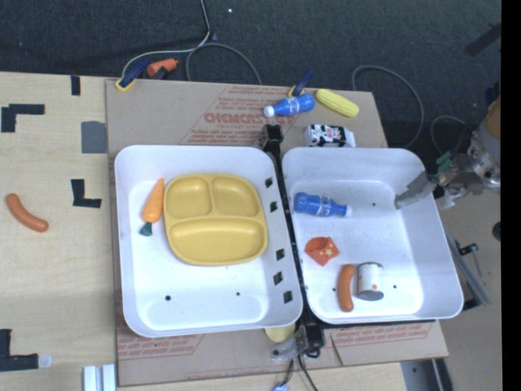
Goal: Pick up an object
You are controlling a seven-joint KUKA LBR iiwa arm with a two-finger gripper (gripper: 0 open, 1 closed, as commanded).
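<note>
Grey gripper (413,190) at right bin's (411,163) rim, grip state unclear; approach step, needing descent toward blue bottle (320,206).

Both bins (134,300) look like smooth white plastic; the yellow tray (216,218) glossy plastic, the can (370,282) shiny metal, the counter (49,300) pale wood.

A robotics lab bench: two shallow white plastic bins (130,243) sit clamped on a brown cardboard sheet (228,116), black cables (203,23) trailing over dark carpet (326,15).
</note>
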